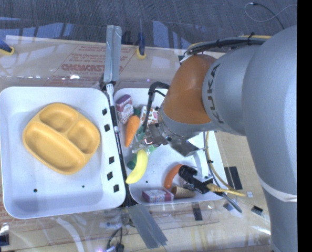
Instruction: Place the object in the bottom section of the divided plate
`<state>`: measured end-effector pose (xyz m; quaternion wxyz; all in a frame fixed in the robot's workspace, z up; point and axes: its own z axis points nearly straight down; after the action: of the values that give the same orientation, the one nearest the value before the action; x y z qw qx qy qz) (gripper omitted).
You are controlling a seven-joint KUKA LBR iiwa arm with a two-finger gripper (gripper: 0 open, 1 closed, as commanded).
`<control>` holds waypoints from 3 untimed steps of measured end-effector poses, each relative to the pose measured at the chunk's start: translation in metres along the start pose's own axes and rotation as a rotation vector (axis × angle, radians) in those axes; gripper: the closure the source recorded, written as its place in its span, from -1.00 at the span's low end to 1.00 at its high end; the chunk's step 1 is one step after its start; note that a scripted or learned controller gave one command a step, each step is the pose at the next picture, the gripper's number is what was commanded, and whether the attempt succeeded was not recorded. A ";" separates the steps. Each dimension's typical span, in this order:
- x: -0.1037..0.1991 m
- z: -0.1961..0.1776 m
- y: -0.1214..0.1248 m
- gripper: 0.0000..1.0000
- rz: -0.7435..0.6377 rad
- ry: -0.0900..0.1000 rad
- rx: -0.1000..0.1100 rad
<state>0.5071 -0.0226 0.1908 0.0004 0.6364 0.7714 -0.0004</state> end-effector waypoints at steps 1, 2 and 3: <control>-0.028 0.001 -0.028 1.00 -0.089 0.002 0.003; 0.026 -0.120 0.053 1.00 0.036 0.000 -0.001; 0.136 0.002 0.039 1.00 0.346 0.000 0.006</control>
<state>0.5199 0.1186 0.1882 -0.0017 0.7596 0.6503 -0.0027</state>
